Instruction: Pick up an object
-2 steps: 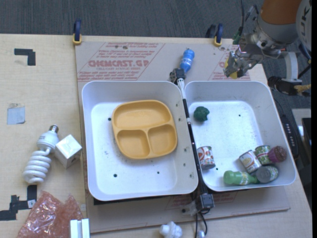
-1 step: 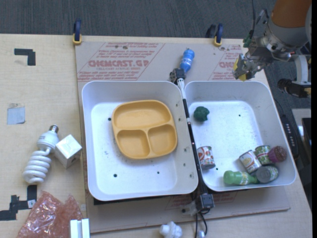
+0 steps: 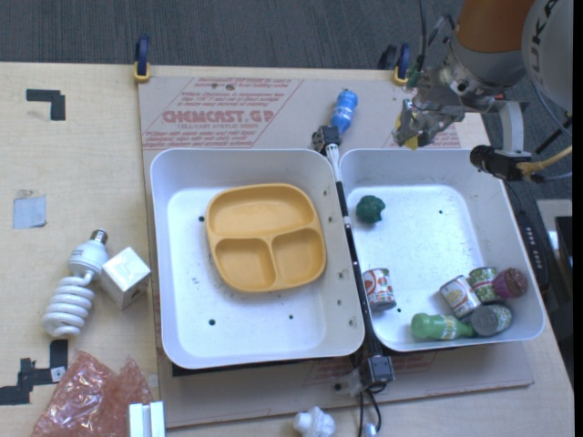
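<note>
Two white bins sit side by side on the bench. Nearest the camera, outside them, lie a crumpled pink wrapper (image 3: pixel 86 394) at the lower left and a small white piece (image 3: pixel 314 421) at the bottom edge. Just beyond, left of the bins, a spiral bulb (image 3: pixel 73 294) rests touching a white cube (image 3: pixel 126 275).

Right bin (image 3: pixel 455 198), near corner: a green bottle (image 3: pixel 442 327) lies on its side along the front wall, with a cluster of small cans just behind and right of it, namely a grey-lidded can (image 3: pixel 493 318), a white-labelled can (image 3: pixel 457 296), a green-labelled can (image 3: pixel 484 283) and a dark red item (image 3: pixel 511 282), all close together or touching. A red-and-white can (image 3: pixel 378 289) stands apart by the left wall. Further back, a dark green lump (image 3: pixel 370 208) lies alone near the left wall.

Left bin (image 3: pixel 182 326): a yellow divided tray (image 3: pixel 266 237) lies flat, roughly centred.

Beyond the bins, a blue bottle (image 3: pixel 343 110) lies on the board near the divider.

The gripper (image 3: pixel 417 133) hangs over the far rim of the right bin, at its back edge, well apart from every item inside. Nothing is seen between its fingers. Whether they are apart or together cannot be told at this angle.
</note>
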Robot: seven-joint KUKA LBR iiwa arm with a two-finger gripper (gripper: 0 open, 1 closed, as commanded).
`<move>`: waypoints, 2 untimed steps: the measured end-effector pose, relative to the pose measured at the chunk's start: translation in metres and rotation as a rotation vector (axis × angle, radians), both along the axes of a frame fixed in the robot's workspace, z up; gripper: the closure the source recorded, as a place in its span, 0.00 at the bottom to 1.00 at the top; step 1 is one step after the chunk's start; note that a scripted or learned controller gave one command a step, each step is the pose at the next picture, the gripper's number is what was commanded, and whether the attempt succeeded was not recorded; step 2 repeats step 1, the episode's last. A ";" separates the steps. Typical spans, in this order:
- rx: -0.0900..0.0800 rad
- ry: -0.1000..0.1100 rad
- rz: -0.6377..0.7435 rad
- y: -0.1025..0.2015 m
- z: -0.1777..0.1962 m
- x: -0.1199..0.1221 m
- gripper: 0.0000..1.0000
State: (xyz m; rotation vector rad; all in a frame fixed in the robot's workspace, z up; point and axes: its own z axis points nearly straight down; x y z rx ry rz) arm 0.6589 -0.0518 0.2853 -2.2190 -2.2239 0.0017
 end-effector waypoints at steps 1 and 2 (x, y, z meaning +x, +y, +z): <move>-0.001 -0.002 -0.002 -0.060 0.007 -0.002 1.00; -0.001 -0.002 -0.002 -0.060 0.007 -0.002 1.00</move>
